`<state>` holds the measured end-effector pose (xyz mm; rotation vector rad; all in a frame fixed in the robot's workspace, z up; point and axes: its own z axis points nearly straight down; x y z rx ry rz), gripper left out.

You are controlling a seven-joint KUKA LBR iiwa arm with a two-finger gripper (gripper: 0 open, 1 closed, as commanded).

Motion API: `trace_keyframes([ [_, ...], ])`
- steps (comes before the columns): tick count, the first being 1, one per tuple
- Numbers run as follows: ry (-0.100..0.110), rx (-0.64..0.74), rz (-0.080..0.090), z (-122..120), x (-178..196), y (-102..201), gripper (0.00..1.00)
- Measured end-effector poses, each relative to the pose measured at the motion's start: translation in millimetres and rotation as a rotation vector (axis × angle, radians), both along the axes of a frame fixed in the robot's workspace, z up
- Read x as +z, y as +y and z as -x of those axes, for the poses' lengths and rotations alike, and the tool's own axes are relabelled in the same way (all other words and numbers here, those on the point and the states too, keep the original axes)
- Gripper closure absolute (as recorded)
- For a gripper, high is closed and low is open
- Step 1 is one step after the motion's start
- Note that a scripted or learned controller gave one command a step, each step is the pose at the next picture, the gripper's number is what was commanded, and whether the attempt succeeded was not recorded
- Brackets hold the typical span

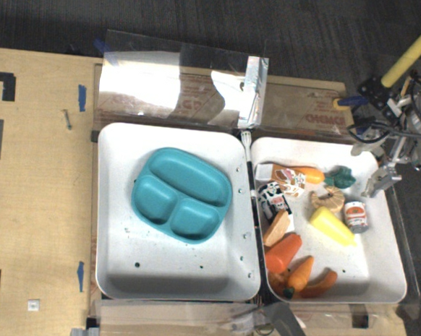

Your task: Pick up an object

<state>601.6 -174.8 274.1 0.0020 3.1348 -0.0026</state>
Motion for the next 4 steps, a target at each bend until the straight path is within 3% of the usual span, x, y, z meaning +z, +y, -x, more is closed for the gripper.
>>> trace_keyframes([
  [1,0.011,-0.022,-0.003,84.6,-123.1,-25.6,0.0],
  [2,-0.006,-0.024,0.002,100.3,-172.2,-2.4,0.0],
  [3,-0.005,-0.015,-0.001,40.5,-185.2,21.1,0.0],
  [4,-0.017,-0.013,0.002,36.9,-171.6,21.8,1.0],
])
